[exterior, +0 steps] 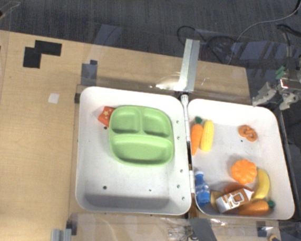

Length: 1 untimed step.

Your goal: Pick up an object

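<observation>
The pincer (280,91) hangs at the far right, above the far edge of the right shallow white bin (228,115). Its two fingers are apart, with nothing between them, and they touch nothing.

Going near to far in the right bin: at the near edge lie a small blue plastic bottle (201,188), a little brown and white carton (233,200) and a long orange carrot-shaped toy (255,207). Just beside them sits a curved yellow toy banana (263,184), touching a round orange toy pumpkin (243,171). Farther back, by the left wall, a second orange toy carrot (195,138) lies right next to a yellow toy corn cob (207,135). Near the far right corner lies a small orange pretzel-shaped toy (248,132), well apart from the others.

The left shallow white bin (127,194) holds a light green plastic tray with three sections (140,135). A small red block (105,116) peeks out at its far left corner.

Both bins sit side by side on the light wooden surface (26,148).
</observation>
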Each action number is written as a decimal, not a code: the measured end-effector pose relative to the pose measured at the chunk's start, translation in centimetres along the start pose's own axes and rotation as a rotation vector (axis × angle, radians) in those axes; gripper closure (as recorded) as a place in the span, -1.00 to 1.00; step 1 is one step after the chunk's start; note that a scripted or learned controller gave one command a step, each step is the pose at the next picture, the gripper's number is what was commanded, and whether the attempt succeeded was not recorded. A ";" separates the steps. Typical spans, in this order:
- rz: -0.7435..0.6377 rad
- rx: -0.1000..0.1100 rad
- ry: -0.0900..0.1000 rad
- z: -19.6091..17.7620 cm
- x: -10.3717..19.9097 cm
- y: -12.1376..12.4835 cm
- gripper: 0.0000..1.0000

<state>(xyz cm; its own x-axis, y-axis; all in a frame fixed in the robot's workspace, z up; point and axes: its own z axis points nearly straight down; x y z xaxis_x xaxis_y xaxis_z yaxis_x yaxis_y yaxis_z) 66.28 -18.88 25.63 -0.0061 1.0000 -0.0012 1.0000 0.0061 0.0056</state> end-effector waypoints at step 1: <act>0.122 -0.001 0.001 14.3 7.1 -1.4 -1.00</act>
<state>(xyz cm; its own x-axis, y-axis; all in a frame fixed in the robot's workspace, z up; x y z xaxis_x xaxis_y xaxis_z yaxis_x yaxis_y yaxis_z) 64.89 -11.76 11.33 0.1155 0.9933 0.0003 0.9933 -0.1155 0.0065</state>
